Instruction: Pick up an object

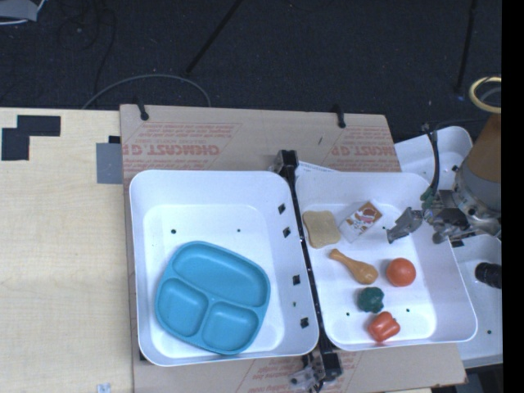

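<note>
Gripper (pixel 423 223) hovering at the right side of the right bin (pixel 446 327), its fingers (pixel 400 225) standing apart with nothing between them. Lying just to its left is a small printed packet (pixel 363 219), and farther left a tan bread slice (pixel 321 228). Below the gripper is sitting an orange-red tomato (pixel 400 272), with a drumstick (pixel 354 265) to that fruit's left; lower still are resting a green vegetable (pixel 370 299) and a red pepper (pixel 383 327). Well to the gripper's left, the left bin (pixel 155 191) is holding a blue divided plate (pixel 213 296). Judged progress: early, as no object is being grasped or lifted; choosing, closing and raising remain
</note>
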You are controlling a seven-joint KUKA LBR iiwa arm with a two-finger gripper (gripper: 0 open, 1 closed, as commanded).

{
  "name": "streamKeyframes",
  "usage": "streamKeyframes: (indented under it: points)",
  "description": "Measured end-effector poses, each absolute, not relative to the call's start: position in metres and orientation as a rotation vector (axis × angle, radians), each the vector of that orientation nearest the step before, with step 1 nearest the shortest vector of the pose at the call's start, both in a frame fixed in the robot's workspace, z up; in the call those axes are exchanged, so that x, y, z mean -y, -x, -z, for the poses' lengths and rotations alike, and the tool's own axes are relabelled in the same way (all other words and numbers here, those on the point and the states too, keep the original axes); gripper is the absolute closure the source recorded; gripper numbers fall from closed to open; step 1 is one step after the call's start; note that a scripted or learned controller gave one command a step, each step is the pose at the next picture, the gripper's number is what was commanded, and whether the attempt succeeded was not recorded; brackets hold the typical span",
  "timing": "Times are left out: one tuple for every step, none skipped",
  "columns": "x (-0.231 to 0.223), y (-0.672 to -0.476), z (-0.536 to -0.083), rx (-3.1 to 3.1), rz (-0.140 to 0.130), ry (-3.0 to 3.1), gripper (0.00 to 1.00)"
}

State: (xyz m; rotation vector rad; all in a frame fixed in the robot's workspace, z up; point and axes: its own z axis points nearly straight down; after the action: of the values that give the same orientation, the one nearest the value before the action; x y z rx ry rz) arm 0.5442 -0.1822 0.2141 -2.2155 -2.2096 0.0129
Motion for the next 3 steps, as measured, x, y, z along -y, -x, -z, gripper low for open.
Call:
streamKeyframes:
  points:
    - [0.182,-0.547,-0.221,2.219,-0.002,2.219,0.0]
    - [0.181,-0.545,-0.178,2.217,-0.005,2.217,0.0]
    - [0.177,-0.552,-0.129,2.217,-0.005,2.215,0.0]
